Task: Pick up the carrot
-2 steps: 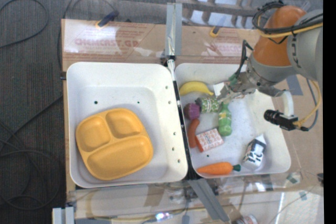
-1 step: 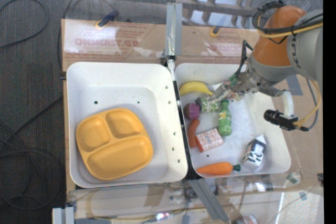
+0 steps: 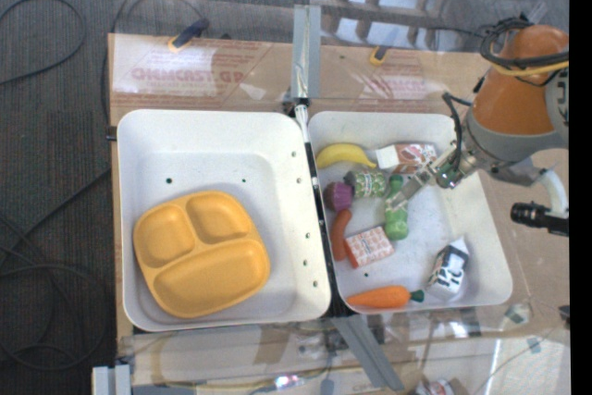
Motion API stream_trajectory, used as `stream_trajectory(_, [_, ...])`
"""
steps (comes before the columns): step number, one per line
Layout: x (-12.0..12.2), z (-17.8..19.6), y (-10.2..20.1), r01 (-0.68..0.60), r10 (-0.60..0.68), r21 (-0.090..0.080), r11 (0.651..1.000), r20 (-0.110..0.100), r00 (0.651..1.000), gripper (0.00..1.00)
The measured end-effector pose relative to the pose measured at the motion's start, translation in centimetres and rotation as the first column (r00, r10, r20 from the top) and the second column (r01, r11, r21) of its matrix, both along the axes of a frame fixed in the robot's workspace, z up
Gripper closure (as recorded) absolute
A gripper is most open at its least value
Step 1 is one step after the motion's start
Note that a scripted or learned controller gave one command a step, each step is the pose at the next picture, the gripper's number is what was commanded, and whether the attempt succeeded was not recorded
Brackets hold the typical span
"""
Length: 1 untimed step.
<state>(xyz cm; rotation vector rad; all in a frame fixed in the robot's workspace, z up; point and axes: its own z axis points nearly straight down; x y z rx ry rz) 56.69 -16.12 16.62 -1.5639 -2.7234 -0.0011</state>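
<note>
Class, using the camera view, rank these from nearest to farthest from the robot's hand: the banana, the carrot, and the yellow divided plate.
Measured from the hand, in the right bin's upper part:
1. Banana, at the right bin's upper left, nearest.
2. Carrot, along the right bin's bottom edge, farther.
3. Yellow divided plate, in the left bin, farthest.

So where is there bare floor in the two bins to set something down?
The left bin has bare floor above and left of the yellow tray. In the right bin, a small patch lies between the red carton, the milk carton and the carrot. It is crowded near the banana and gripper.
</note>
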Motion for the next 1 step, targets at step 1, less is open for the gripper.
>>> stream_trajectory(1, [-7.94,-0.96,-5.71,0.031,-0.031,-0.003,1.0,-0.002,1.0,0.0])
